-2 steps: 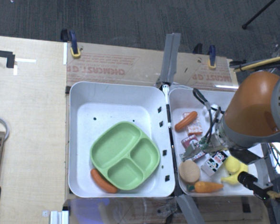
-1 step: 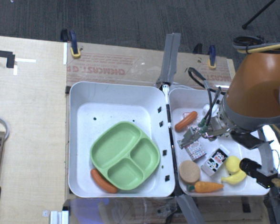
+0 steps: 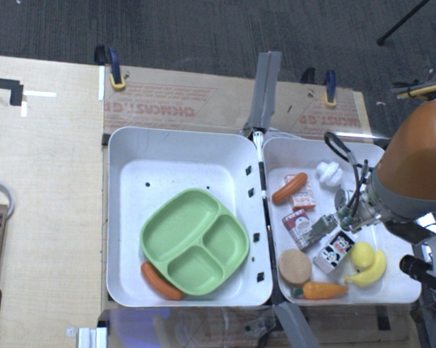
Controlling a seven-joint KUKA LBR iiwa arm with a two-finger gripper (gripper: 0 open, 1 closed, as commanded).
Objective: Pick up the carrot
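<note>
Camera view, taking the round tan disc (image 3: 296,266) in the right bin (image 3: 399,297) as landmark: the carrot (image 3: 324,291) lies flat just below-right of it, near the bin's front wall, orange with its narrow end pointing right toward the banana (image 3: 368,265). The gripper (image 3: 347,216) hangs above-right of the disc, over the clutter in mid-bin, well apart from the carrot — whether it is open or closed I cannot tell, the wrist hides that. To do this well, I'd judge: travel toward the front wall, turn the wrist so the jaws close across the carrot's short axis, and descend near its thicker left half, minding the wall, the disc and the banana crowding it. Decoy risk: a sausage (image 3: 289,188) sits up from the disc, and another orange sausage-like piece (image 3: 161,282) lies far left of it in the left bin (image 3: 118,222), tucked under the green divided plate (image 3: 195,241). Writing: the cardboard (image 3: 178,103) behind the bins carries red print, upside down, reading roughly "CHEMCZ..." — not fully legible. The small red carton (image 3: 298,226) and the black-and-white box (image 3: 335,251) right of the disc have print too small to read.
</note>
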